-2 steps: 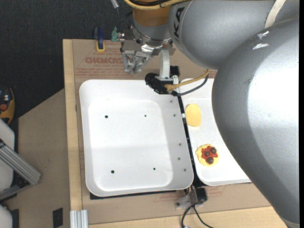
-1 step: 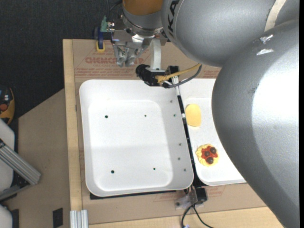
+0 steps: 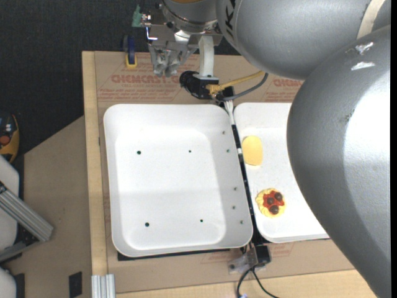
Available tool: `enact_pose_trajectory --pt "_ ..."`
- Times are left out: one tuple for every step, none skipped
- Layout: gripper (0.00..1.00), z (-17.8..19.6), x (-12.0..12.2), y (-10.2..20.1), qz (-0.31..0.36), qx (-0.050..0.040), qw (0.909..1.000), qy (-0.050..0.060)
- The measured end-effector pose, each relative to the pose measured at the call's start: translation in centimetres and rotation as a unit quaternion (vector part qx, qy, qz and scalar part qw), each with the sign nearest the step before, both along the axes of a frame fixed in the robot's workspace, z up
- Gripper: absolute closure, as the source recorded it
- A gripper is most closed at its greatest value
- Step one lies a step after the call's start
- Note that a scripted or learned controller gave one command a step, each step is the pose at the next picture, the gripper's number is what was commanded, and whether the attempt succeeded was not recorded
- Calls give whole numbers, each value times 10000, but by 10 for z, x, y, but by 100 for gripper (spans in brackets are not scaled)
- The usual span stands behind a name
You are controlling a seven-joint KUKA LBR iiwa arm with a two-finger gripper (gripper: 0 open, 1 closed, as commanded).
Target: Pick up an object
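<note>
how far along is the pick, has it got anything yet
Nothing looks done yet. The two-finger gripper hangs above the bench past the far edge of the left white bin, with no object seen between its fingers. The pale yellow oval piece and the small round yellow piece with red and dark toppings lie in the right white bin. Reaching, grasping and lifting remain.

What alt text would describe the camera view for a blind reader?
The end effector hangs above the bench beyond the left bin. The right bin holds a yellow piece and a small pizza toy.
</note>
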State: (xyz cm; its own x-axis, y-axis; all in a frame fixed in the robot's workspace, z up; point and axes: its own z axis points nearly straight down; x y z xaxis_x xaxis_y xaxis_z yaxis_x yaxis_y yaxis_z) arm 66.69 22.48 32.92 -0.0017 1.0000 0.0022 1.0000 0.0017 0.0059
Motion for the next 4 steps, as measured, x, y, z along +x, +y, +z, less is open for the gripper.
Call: enact_pose_trajectory --pt "100 47 -6 0 -3 0 10000 -1" --pt "100 -70 -2 0 -12 -27 10000 79" --pt "100 -29 0 0 -4 -1 10000 4" --pt "100 4 0 0 -3 -2 10000 6"
